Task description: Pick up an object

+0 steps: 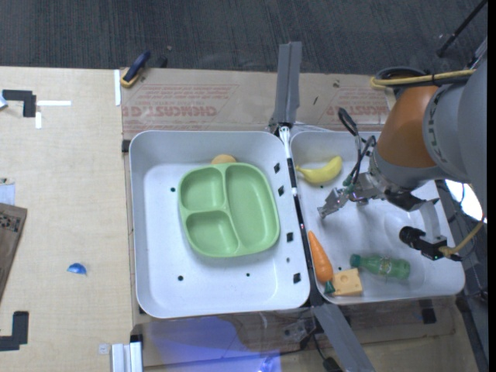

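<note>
The gripper [332,204] hangs low in the right bin [387,285], jaws slightly parted with nothing between them, just below one banana [321,170]. Nearer the front lie one carrot [319,257], one cheese wedge [347,283] and one green bottle [381,266]. The left bin [155,231] holds one green divided plate [229,208].

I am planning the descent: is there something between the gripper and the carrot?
In the camera view, bare white bin floor separates the gripper from the carrot; nothing lies between.
</note>
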### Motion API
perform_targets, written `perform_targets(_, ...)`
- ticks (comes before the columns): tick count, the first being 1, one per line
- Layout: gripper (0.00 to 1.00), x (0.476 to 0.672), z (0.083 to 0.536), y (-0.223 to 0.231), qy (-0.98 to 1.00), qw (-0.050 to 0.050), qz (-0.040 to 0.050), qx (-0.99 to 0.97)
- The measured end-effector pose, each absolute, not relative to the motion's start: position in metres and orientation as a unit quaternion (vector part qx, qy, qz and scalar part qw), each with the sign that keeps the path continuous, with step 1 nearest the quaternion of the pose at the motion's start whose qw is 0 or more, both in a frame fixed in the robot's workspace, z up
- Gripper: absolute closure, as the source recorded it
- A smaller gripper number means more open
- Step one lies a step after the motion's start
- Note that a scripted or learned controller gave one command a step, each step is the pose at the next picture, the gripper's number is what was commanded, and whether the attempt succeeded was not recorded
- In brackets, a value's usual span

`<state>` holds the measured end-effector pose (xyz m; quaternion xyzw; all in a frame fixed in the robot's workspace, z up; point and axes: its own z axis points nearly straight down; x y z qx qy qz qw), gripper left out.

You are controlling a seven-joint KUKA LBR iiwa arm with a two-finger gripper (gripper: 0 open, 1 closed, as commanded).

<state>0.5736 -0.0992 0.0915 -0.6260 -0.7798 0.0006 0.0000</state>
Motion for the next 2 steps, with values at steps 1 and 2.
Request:
perform_targets(1,0.00,0.627,0.092,-0.112,-0.726,-0.001,0.0008,-0.687)
perform_targets(2,0.00,0.540,0.091,-0.099,-0.774,0.001,0.0008,-0.633)
